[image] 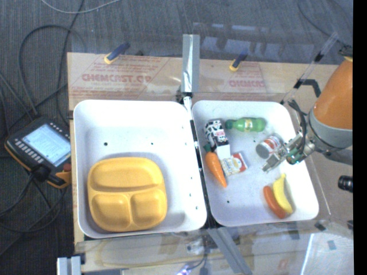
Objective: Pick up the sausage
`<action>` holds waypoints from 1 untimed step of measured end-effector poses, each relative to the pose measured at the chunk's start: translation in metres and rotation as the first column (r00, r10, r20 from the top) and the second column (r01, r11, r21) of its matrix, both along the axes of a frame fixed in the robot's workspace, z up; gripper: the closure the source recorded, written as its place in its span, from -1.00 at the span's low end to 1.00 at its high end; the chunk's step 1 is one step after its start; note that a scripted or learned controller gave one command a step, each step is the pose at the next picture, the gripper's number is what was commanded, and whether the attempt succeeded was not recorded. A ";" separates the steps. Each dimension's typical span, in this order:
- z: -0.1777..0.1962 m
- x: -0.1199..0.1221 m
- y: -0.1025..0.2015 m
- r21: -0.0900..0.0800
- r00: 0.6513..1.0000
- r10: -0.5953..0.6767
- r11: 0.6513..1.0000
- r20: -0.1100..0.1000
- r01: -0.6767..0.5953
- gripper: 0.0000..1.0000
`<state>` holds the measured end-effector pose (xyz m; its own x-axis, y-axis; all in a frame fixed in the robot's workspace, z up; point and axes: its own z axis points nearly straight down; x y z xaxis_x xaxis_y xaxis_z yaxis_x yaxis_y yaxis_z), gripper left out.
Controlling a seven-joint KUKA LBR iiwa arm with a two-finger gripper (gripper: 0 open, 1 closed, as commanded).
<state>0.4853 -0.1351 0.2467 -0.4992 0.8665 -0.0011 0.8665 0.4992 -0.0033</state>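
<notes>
Right bin (pixel 298 211) has your sausage (pixel 272 201) at the front, touching the banana (pixel 282 192). Gripper (pixel 281 156) hovers just behind it, fingers slightly open, empty. Drop onto the sausage's left side, away from the banana.

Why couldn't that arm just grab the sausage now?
It probably can. The sausage lies uncovered in the right bin, just below the end effector, though the banana touches its right side.

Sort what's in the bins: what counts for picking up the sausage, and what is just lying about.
For the job:
sausage, right bin, near corner, lying against the banana
gripper, above the right bin beside the can

Lying about:
banana
can
green bottle
carrot
cow-print carton
yellow tray, left bin
</notes>
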 end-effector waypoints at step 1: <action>0.000 0.000 0.000 0.000 1.000 0.000 1.000 0.000 0.000 -1.00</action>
